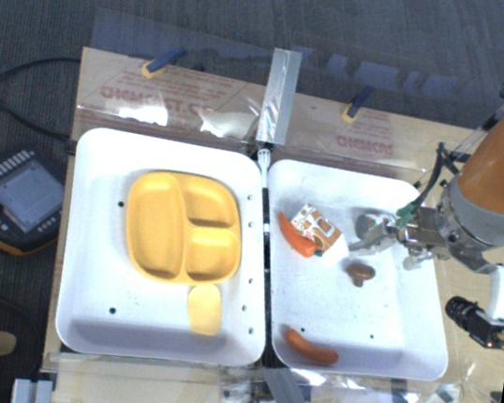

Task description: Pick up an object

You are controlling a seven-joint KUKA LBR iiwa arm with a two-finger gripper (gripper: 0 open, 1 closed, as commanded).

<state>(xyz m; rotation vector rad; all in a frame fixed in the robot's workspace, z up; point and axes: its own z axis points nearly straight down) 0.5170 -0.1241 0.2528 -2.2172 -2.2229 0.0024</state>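
Note:
The right bin (423,318) holds four small things. An orange carrot (297,236) lies at its left, touching a small white and orange carton (316,227). A brown, rounded piece (360,273) sits near the middle, and a red-orange sausage (310,346) lies by the front wall. My gripper (367,235) reaches in from the right and hangs over the bin's upper middle, just behind the brown piece and right of the carton. It stands open with nothing between its fingers.
The left bin (86,293) holds a yellow divided tray (183,228) and a pale yellow block (204,310) in front of it. A taped strip (279,96) and clips sit behind the bins. A handheld pendant (6,200) lies far left.

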